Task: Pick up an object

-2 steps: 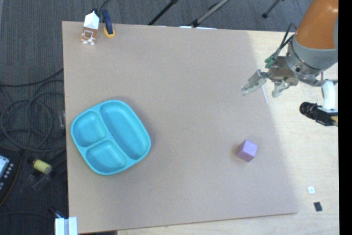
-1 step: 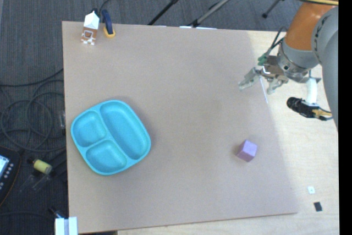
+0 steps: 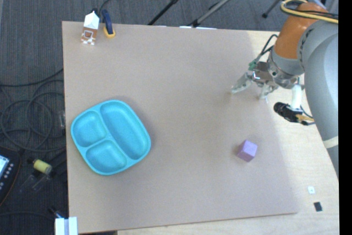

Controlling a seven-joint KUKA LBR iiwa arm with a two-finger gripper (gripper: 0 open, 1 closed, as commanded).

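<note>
Small lilac cube [image 3: 247, 149] sits on the tan bench [image 3: 181, 118] below and just left of the pincer [image 3: 252, 85], whose fingers look spread and empty, so a descent from here would likely close on nothing.

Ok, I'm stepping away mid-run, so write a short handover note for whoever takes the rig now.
Gripper: at the board's right side, holding nothing; whether it is open or shut cannot be made out.
Things: purple block lies on the tan board, nearer the camera than the gripper and apart from it. Blue divided plate sits at the board's left.
Done: nothing picked yet.
Left: move over the block, descend, grasp, lift.
</note>
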